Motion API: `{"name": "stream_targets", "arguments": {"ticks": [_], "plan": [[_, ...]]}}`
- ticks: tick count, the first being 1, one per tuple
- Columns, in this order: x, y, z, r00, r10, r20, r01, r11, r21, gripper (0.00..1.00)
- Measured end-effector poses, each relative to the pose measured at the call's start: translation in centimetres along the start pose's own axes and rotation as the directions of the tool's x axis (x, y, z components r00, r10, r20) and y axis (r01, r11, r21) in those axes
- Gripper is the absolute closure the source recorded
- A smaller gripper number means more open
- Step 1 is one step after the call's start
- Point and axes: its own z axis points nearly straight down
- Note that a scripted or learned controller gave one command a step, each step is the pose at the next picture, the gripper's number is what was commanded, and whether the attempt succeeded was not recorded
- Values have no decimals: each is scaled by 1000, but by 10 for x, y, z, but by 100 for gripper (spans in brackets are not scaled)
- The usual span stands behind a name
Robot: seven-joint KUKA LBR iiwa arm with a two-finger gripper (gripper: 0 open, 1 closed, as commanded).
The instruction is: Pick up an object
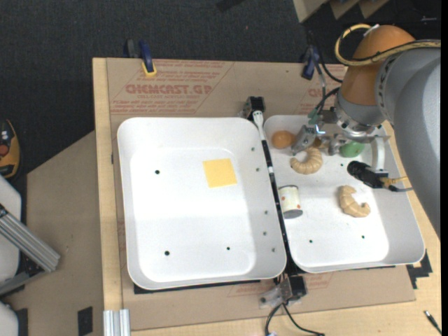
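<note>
My gripper [318, 144] is low over the far part of the right bin [392, 243], and its fingers stand open. Just under and in front of it lies a tan croissant-shaped piece [308, 163], close to the fingertips but not held between them. An orange-brown ball [282, 140] rests to the gripper's left near the bin's far wall. A green object [354, 148] peeks out from under the wrist on the right. A second croissant-shaped piece [353, 201] lies farther forward, and a small white cylinder [290, 200] lies by the divider.
The left bin [140, 187] holds a flat yellow square [220, 173] near its middle. The grey arm with its orange band [367, 68] covers the far right corner of the bench. Clamps hold the brown board at its back edge.
</note>
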Motion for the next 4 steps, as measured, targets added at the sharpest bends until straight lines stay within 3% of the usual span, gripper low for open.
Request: {"name": "stream_targets", "arguments": {"ticks": [1,2,3,4], "plan": [[-50,-2,-2,1000,-14,-14,14,1000,-8,0],[-16,1,-1,1000,-6,1,6,1000,-3,0],[-41,2,-1,1000,-5,-8,5,1000,-5,0],[16,2,-1,1000,-8,0,8,1000,-3,0]]}}
